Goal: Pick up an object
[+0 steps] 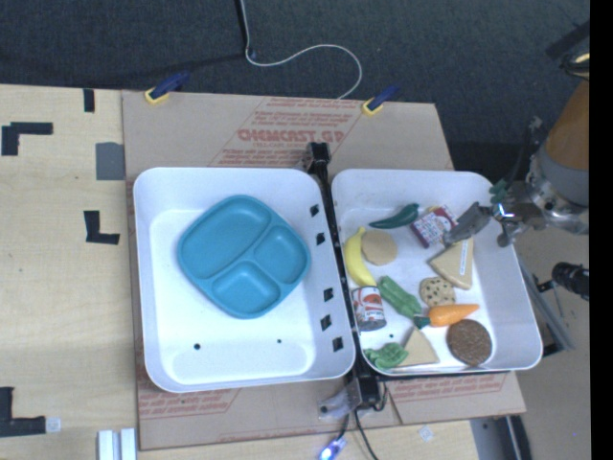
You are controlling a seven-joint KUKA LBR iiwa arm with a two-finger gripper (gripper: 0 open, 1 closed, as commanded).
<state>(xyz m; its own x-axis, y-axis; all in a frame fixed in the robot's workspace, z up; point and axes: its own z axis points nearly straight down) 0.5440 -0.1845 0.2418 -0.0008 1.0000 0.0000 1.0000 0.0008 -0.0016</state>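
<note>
From the overhead camera, my arm (565,161) comes in at about three o'clock, grey with its orange band near the frame's edge. My tool (476,220) hangs over the right bin's (508,353) upper right part, just above the pale wedge of cheese (455,262). One dark finger (469,223) slants down toward the bin's centre; whether the fingers stand apart or together I cannot tell from this angle, and nothing shows gripped between them.

The right bin carries the toy food I am to pick from. At its twelve o'clock lies a green pepper (395,218), with a small red and white packet (433,225) beside it toward one o'clock. At nine o'clock a banana (356,260) curves along the left wall, touching a round tan biscuit (379,248). Near the centre sit a green pod (399,295) and a chocolate-chip cookie (436,290). An orange carrot (450,313) lies just under the cookie. At five o'clock is a brown round patty (469,341), at seven o'clock a small can (370,308), and at six o'clock a leafy green piece (388,356) against a pale wedge (420,349).

The left bin (153,286) holds a blue divided plate (243,255). Both bins rest on cardboard (278,132) on the table (57,286).
</note>
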